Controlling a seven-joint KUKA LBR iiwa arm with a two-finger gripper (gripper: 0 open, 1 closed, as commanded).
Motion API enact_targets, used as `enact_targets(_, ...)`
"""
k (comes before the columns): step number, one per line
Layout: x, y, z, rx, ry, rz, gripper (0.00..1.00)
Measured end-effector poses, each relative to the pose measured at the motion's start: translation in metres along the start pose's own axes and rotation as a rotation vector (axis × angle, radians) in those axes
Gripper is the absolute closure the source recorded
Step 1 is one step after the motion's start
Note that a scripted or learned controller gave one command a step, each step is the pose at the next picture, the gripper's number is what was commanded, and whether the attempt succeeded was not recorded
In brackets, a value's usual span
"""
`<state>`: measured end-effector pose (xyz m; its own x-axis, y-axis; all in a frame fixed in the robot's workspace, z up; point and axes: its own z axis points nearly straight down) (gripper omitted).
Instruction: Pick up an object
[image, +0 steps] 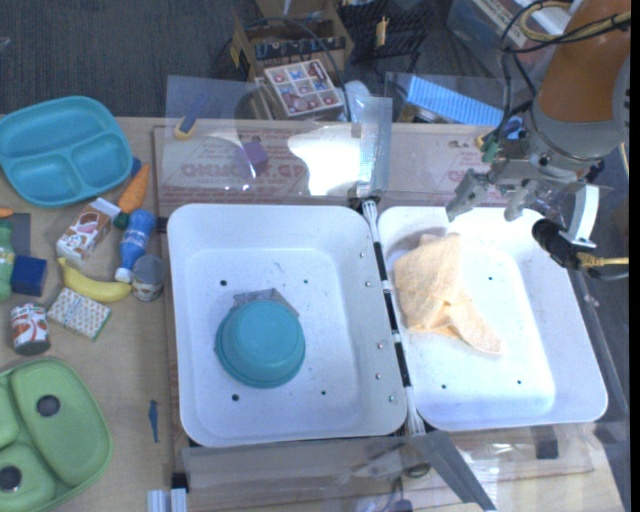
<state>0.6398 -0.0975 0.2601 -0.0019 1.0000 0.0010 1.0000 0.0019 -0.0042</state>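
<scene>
Camera view: gripper (490, 200) hung above right bin's (560, 390) far edge, fingers spread wide, holding nothing; cloth (445, 290) lay below; bowl (261, 343) sat in left bin (200, 250).

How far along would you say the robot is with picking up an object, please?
Nothing looks done yet. The yellow cloth lies crumpled on the floor of the right bin, and the teal bowl sits upside down in the left bin. In hand: the end effector hangs above the right bin's far edge with nothing between its fingers. Left: descending, grasping and lifting.
</scene>
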Motion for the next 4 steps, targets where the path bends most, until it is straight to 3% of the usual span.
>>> enact_targets(1, 0.002, -0.074, 0.139, -0.002, -0.001, -0.166, 0.0)
enact_targets(2, -0.002, -0.068, 0.17, -0.012, 0.0, -0.173, 0.0)
enact_targets(3, -0.004, -0.066, 0.16, -0.017, -0.002, -0.168, 1.0)
enact_targets(4, 0.031, -0.063, 0.033, -0.003, -0.002, -0.26, 1.0)
